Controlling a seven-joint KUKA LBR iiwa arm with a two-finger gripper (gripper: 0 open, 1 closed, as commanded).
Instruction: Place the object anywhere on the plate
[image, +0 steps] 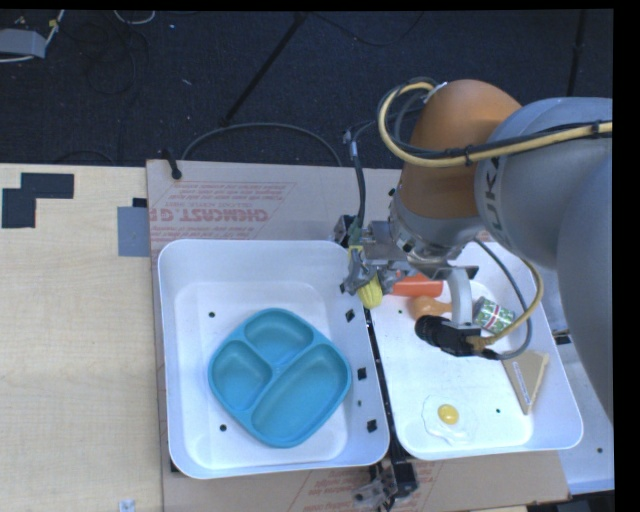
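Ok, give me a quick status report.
Gripper low at right bin's left edge. Blue plate bare in left bin. Fried egg, carrot nearby.

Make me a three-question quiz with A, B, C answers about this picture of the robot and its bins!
1. Where is the blue plastic divided plate?
A. left white bin
B. right white bin
C. on the wooden bench

2. How many sections does the plate have?
A. two
B. three
C. five

3. What lies on the plate right now?
A. the fried egg toy
B. the orange carrot toy
C. nothing

Answers:
1 A, it sits inside the left white bin.
2 B, ridges split it into three sections.
3 C, the fried egg toy and the orange carrot toy lie in the right white bin.
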